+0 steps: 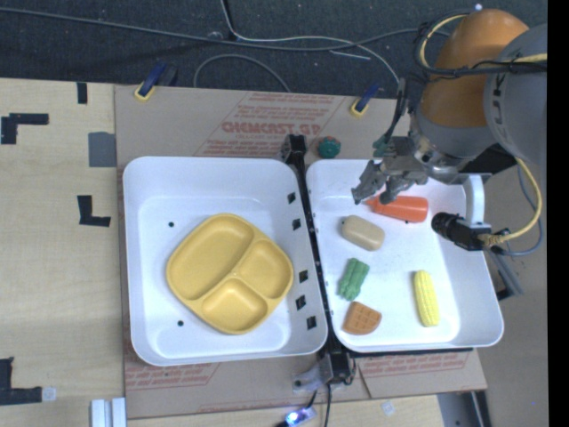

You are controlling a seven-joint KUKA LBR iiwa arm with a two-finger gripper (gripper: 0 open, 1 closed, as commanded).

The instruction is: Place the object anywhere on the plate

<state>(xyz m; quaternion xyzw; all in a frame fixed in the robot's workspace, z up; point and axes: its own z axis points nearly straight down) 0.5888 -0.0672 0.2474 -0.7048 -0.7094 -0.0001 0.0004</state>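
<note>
Waffle (362, 318) (cardboard (267, 127): "CHEMCAST GP")

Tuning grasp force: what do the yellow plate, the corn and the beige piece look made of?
Yellow plate: likely moulded plastic, one flat colour, smooth, three pressed compartments, soft sheen.
Corn: toy-like plastic or rubber, uniform yellow with a ridged kernel surface; hardness unclear.
Beige piece: smooth and matte, rounded edges; plastic or foam, the view leaves it open.

Dark carpet (107, 25) beyond a cardboard-covered wooden bench (53, 265).
</note>
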